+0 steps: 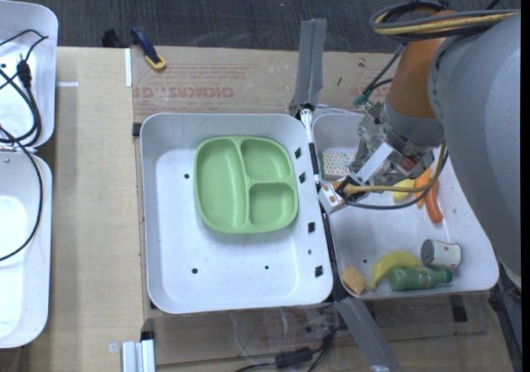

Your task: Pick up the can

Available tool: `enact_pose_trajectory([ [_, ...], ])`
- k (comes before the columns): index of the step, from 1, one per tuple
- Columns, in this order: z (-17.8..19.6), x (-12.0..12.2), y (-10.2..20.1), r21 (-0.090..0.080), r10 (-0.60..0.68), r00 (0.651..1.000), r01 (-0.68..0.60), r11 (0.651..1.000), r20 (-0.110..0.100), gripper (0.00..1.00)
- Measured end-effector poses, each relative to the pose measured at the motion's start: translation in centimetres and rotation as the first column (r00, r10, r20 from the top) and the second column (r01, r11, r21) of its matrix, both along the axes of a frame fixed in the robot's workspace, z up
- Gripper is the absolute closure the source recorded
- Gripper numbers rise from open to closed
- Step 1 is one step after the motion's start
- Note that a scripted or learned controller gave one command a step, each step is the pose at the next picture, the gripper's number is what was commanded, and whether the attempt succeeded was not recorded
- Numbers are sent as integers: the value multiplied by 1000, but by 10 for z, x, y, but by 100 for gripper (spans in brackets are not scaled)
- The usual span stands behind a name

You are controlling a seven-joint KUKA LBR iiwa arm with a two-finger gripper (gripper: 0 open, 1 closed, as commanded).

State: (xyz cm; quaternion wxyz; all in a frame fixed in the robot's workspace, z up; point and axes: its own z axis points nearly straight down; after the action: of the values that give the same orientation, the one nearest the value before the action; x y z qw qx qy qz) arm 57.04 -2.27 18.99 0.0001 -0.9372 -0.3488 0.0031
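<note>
The can is a small cylinder with a grey end and a pale label. It lies on its side near the front right corner of the right bin, just above a green bottle. My gripper hangs low over the back part of the same bin, well up and to the left of the can. The arm's grey body covers the bin's right side. Nothing shows as held by the gripper.
A yellow banana and a tan bread piece lie at the right bin's front. An orange carrot and a yellow item sit beside the gripper, a speckled pad to its left. A green divided plate lies in the left bin.
</note>
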Motion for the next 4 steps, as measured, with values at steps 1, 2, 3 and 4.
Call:
enact_pose_trajectory([
  [1,0,56,-23,0,-35,999,35,999,0,100],
  [2,0,82,-29,0,-139,990,139,990,1,100],
  [3,8,81,-29,-3,-134,991,134,991,-3,100],
  [4,15,81,-29,-6,-129,992,129,992,-8,100],
])
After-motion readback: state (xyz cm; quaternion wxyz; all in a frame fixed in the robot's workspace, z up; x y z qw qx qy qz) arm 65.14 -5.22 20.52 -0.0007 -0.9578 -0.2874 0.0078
